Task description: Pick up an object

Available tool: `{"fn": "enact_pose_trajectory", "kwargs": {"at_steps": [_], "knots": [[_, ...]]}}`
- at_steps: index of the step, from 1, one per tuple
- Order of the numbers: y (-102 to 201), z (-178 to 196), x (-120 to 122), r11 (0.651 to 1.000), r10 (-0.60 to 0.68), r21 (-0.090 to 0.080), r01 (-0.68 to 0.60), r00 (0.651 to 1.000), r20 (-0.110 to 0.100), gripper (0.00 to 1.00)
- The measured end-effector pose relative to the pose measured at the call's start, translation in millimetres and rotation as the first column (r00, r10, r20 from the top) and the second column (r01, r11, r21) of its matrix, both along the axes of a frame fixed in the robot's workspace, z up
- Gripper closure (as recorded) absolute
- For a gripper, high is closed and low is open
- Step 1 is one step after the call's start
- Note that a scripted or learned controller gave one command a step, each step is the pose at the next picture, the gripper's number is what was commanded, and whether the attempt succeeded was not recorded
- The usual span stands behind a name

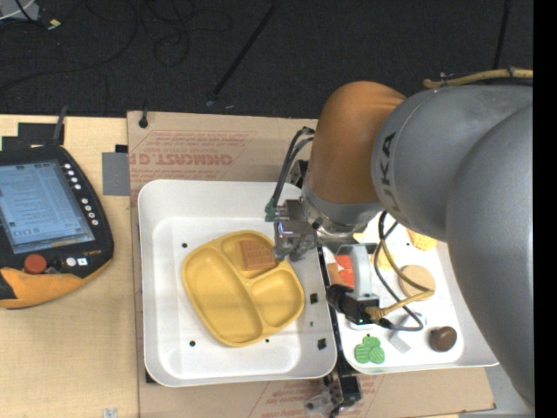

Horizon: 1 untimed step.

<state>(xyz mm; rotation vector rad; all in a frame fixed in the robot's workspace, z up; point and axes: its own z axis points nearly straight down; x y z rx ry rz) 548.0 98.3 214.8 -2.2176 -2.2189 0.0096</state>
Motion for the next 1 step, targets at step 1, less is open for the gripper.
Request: {"fn": "enact_pose_trajectory", "kwargs": {"at_steps": [1], "knots": [[10.5, 14.5, -7.8, 1.000, 0.001, 0.000, -0.001, 1.000, 0.001, 1.00]]}}
